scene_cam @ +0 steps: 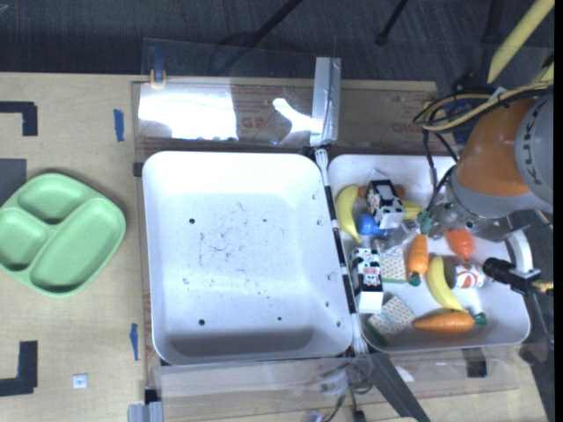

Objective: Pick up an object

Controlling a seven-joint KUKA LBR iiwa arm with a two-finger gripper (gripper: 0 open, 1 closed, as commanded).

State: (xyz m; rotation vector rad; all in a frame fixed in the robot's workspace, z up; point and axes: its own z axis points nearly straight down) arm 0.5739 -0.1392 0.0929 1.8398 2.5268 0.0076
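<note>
The arm [506,161], grey with an orange band, hangs over the right bin [519,328] from the tabletop's right edge, its wrist above the bin's far right part. The jaws are hidden under the wrist, so I cannot tell how they stand. The right bin is crowded: a banana [347,209] by its left wall, a black-and-white box [382,197] beside it, a blue piece [369,226], a small carrot [417,255] upright in the middle, a second banana [442,285] just right of it, a large carrot [445,322] along the near wall, another patterned box [369,271] near the left wall. The left bin [176,174] sits alongside. A green tray [57,233] lies at the tabletop's left edge.
</note>
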